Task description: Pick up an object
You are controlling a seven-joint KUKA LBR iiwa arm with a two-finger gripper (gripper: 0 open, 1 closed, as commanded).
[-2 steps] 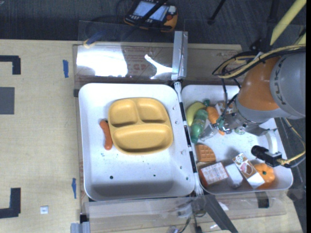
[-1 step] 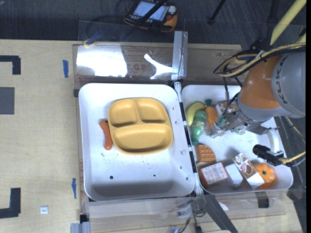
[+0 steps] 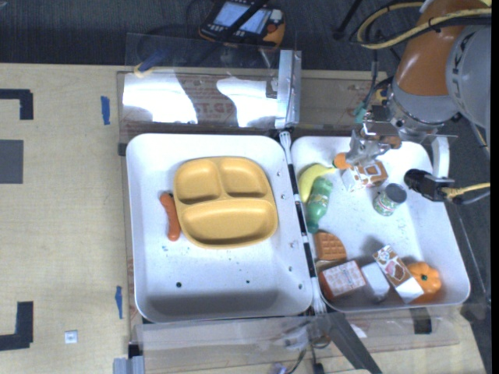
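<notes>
The fingers hang over the upper part of the right bin, but whether they are spread or closed cannot be told from above, and nothing is seen between them. The gripper sits just above a small carton and beside an orange piece. Left of these lie a banana and a green vegetable; a small can rests near centre. Toward the lower edge lie a waffle, a brown packet, a second carton and an orange fruit. The left bin holds a yellow divided tray with a hot dog touching its left side.
</notes>
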